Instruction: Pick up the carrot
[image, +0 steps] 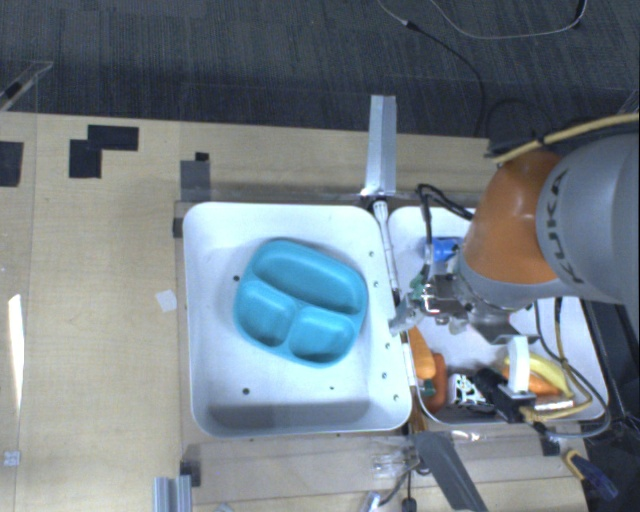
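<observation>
Carrot (427, 362): lies against right bin's (592, 415) left wall, under the arm; claw (432, 300) state cannot tell; advise descending squarely, clear of the wall, before clamping.

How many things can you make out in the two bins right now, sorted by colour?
Blue: 2, the divided plate in the left bin and a small blue item in the right bin.
Orange: 1, the carrot.
Yellow: 1, a banana-like piece.
Total: 4 that I can tell apart; the arm covers much of the right bin.
</observation>
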